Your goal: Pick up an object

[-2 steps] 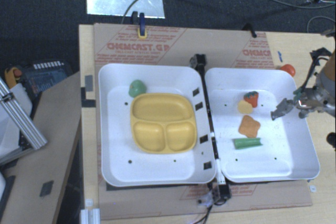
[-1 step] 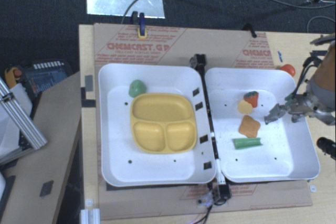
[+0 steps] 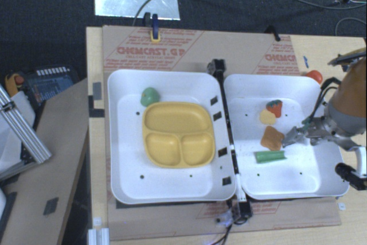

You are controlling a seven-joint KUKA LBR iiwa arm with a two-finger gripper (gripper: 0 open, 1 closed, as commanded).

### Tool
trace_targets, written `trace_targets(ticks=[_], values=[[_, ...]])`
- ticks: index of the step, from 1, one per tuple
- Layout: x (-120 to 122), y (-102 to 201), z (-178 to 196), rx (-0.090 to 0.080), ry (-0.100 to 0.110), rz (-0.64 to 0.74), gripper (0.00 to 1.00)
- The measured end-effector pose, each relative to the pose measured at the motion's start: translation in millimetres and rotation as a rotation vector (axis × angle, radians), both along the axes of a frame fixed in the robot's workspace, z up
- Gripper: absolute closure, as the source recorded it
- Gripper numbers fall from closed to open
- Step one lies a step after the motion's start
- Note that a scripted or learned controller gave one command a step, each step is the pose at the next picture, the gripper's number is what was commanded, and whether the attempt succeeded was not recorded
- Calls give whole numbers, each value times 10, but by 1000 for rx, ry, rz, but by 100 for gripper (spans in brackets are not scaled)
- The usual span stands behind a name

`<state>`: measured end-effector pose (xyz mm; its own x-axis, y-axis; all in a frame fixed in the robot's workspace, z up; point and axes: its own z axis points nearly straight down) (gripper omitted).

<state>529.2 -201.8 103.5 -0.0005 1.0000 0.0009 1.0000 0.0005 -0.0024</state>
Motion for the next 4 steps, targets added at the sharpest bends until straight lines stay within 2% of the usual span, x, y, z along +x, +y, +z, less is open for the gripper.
trace_targets(ticks=[1, 2, 4], values=[[21, -7, 137, -3, -6, 0, 100], [-2, 16, 765, -3, -8, 3, 100], [50, 10, 1738, -4, -10, 5, 100]])
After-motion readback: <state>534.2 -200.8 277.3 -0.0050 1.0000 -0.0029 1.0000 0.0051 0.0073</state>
